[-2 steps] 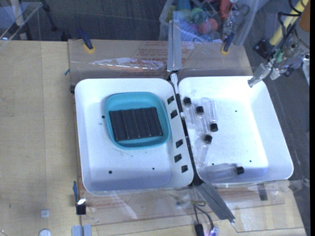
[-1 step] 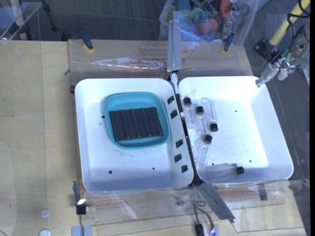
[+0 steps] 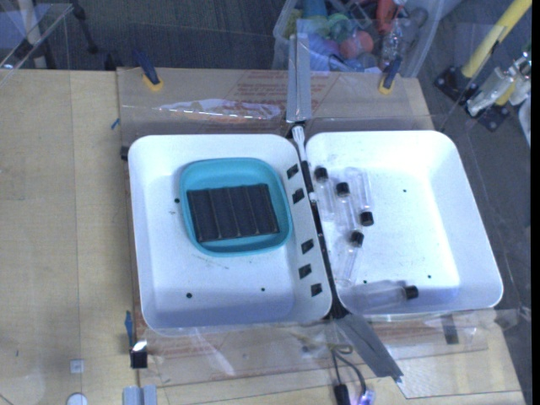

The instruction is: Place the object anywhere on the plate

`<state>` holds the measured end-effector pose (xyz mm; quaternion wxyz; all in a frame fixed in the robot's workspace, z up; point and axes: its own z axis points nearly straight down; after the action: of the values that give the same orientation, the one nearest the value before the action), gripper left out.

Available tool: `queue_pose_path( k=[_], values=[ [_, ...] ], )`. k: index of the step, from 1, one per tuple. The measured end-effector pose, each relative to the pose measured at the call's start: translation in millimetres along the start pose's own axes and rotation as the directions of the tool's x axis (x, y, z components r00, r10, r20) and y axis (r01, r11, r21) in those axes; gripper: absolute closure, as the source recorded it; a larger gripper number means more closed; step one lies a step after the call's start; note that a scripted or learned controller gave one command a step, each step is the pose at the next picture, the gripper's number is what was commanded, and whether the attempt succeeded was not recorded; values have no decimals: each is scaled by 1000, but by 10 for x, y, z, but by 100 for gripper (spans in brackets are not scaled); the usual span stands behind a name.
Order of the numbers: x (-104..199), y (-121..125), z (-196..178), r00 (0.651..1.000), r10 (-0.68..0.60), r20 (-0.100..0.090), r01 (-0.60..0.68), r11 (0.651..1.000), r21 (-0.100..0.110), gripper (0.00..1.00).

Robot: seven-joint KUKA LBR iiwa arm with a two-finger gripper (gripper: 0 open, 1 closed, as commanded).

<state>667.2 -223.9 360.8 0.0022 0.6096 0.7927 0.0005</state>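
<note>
Left bin [image 3: 156, 251]: white, shallow, on the left half of the bench [image 3: 59, 226]; edge to edge with the right bin.
Plate [image 3: 190, 180]: teal, rounded-square, inside the left bin, towards its far side and a little right of centre.
Black ribbed block [image 3: 232, 213]: flat, rectangular, four or five lengthwise ridges; lying on the plate, covering most of its floor, within the teal rim on all sides.
Right bin [image 3: 439, 226]: white, shallow, holding the vials.
Clear vials [image 3: 361, 194]: black-capped, lying on their sides, four clustered in the left part of the right bin, close to the shared edge.
Lone vial [image 3: 384, 294]: at the near wall of the right bin, cap pointing right, apart from the cluster.
Black tabs [image 3: 307, 245]: a row of five along the left bin's right rim, beside the shared edge.
Gripper state: not possible to tell, open or closed.
Blue clamps [image 3: 150, 76]: two at the far edge of the bench, one on each side.
Clear tub [image 3: 363, 11]: beyond the bench, full of mixed coloured items.
Yellow rod [image 3: 499, 25]: slanted, at the upper right, off the bench.
</note>
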Motion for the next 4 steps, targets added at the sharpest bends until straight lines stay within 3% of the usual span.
queue_pose_path(
  k=[1,2,3,4],
  values=[
    [20,16,-244,974,-225,2,225,974,-2,0],
    [18,8,430,818,-575,-3,575,818,-1,0],
    [41,-94,31,597,-802,6,802,597,-3,0],
    [82,-266,-93,230,-973,2,973,230,-3,0]
  ],
)
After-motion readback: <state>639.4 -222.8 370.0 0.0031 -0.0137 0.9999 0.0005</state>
